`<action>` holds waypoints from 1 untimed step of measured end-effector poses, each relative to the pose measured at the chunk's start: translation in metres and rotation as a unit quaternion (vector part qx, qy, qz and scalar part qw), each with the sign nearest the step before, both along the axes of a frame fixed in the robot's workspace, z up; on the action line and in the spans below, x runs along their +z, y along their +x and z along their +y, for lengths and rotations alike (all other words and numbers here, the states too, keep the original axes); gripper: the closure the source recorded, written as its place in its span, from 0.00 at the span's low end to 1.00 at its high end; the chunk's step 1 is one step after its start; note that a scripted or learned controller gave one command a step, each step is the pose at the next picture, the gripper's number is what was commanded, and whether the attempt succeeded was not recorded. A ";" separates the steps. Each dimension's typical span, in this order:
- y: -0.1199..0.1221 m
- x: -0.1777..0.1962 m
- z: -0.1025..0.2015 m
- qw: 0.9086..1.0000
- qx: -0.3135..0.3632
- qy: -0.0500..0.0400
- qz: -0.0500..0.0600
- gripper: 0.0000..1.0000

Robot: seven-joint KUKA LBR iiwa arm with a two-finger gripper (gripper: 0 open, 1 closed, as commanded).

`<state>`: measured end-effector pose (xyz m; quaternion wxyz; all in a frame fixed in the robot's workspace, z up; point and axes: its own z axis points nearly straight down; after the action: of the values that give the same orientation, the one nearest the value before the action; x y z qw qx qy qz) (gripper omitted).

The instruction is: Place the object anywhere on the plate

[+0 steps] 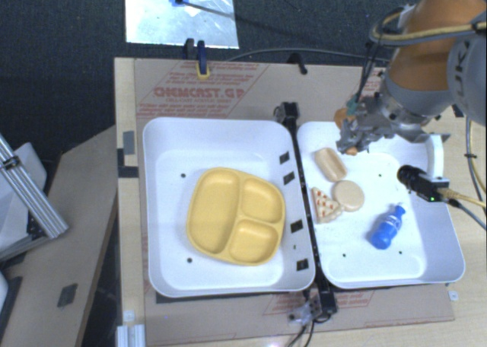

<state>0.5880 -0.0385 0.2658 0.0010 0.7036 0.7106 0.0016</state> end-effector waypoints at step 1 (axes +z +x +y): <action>0.003 -0.015 0.044 1.000 -0.001 0.000 0.002 1.00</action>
<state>0.5915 0.0059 0.2504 -0.0001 0.7043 0.7099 0.0005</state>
